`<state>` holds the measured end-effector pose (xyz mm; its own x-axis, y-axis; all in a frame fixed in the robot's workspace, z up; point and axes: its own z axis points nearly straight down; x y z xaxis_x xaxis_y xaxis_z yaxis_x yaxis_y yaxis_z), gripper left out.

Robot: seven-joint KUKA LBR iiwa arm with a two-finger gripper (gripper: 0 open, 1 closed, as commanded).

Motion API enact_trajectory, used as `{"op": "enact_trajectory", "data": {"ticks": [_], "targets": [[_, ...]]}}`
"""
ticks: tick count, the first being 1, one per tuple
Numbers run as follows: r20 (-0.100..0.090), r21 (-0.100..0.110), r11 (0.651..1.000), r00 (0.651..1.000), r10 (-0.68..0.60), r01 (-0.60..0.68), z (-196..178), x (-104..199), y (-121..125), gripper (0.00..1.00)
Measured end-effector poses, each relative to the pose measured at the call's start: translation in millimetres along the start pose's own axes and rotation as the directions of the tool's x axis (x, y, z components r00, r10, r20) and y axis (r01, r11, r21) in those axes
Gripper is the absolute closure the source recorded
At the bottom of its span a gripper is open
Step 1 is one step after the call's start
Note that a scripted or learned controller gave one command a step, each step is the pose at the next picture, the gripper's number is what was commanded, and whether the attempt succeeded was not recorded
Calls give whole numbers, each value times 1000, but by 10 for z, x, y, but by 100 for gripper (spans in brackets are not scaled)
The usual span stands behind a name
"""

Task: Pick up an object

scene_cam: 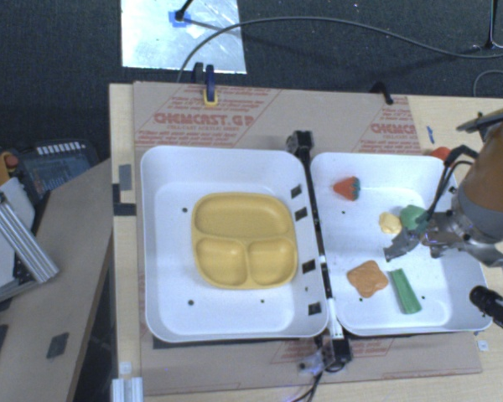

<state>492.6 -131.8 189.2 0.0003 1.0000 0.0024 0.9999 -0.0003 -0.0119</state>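
Note:
In the right bin lie several small items: a red and orange piece near the back left, a small yellow piece, a green piece touching it, an orange lump toward the front, and a long green stick beside the lump. My gripper reaches in from the right and hangs low over the middle of this bin, just below the yellow and green pieces and above the green stick. I see nothing held in it.
The left bin holds a yellow divided plate. A black divider with clips runs between the two bins. The arm's grey and orange body covers the right bin's right side. Cables cross the floor behind the bench.

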Motion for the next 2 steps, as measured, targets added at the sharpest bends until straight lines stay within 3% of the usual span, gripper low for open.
{"op": "enact_trajectory", "data": {"ticks": [1, 2], "targets": [[2, -12, 1000, 1000, -3, 3, -60, 3, 30, 0], [1, -10, 1000, 1000, -1, 1, 357, -13, 9, 0]]}}
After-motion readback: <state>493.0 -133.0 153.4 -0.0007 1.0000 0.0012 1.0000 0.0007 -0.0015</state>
